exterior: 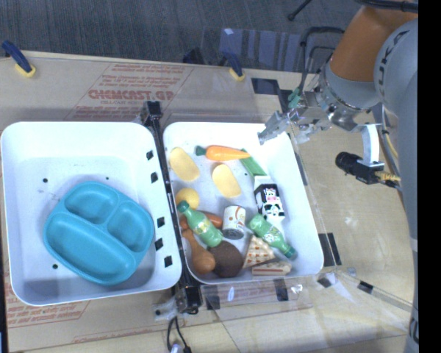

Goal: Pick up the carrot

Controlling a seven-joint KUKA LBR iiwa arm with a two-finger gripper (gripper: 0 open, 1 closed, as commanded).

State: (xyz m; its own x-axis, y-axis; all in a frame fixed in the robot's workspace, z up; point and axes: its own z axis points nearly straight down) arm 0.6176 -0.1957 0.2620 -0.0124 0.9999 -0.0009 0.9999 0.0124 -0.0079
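orange and tipped with green, the carrot (226, 153) lies near the far wall of the right bin (303, 197), green end pointing toward the left bin (15, 197). just beside the carrot, toward the near wall, sit two pale yellow pieces and a green bottle (201, 225). the gripper (273, 131) hangs above the right bin's far right corner, up and to the right of the carrot, not touching it; how wide it is parted i cannot tell. a blue tray (97, 231) rests in the left bin.
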